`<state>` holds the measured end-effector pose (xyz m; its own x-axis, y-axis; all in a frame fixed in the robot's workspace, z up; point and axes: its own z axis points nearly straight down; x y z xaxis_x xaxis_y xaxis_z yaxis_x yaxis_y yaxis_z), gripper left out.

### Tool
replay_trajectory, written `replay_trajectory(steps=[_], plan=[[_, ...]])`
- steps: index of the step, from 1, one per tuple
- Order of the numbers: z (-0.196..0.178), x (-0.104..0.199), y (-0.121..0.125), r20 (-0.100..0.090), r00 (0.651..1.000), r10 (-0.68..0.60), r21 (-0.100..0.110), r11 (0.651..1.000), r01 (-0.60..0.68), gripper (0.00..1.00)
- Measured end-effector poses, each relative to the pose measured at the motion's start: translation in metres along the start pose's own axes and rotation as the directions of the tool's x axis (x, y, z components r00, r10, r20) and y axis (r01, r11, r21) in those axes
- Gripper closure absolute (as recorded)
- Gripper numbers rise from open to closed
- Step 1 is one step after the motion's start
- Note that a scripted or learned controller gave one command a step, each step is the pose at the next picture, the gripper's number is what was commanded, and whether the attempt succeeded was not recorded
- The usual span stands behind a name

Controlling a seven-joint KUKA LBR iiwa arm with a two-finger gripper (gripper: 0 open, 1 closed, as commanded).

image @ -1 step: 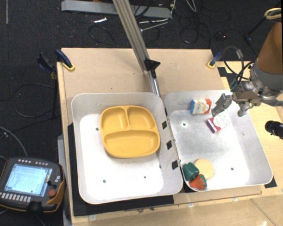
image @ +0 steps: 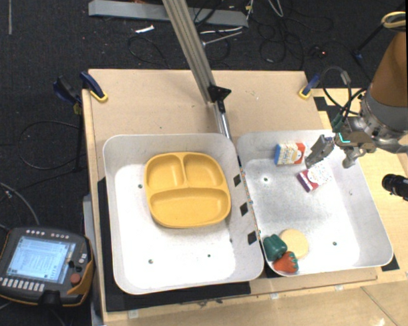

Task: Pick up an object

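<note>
The gripper (image: 335,154) hangs with its fingers apart over the right bin (image: 366,207), holding nothing. Just beside it lies a small packet (image: 313,178) (probably light and thin), best pinched across its short sides.

Orange band (image: 391,69) tops a grey wrist (image: 383,122); black cables (image: 335,94) loop beside it, perhaps with a teal light.
</note>
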<state>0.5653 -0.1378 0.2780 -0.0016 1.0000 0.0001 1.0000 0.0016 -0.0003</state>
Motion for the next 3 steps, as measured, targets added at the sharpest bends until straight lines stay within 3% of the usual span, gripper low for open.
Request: replay_trajectory(steps=[3], plan=[[0.179, 0.011, 0.007, -0.001, 1.000, 0.001, 0.006, 1.000, -0.001, 0.00]])
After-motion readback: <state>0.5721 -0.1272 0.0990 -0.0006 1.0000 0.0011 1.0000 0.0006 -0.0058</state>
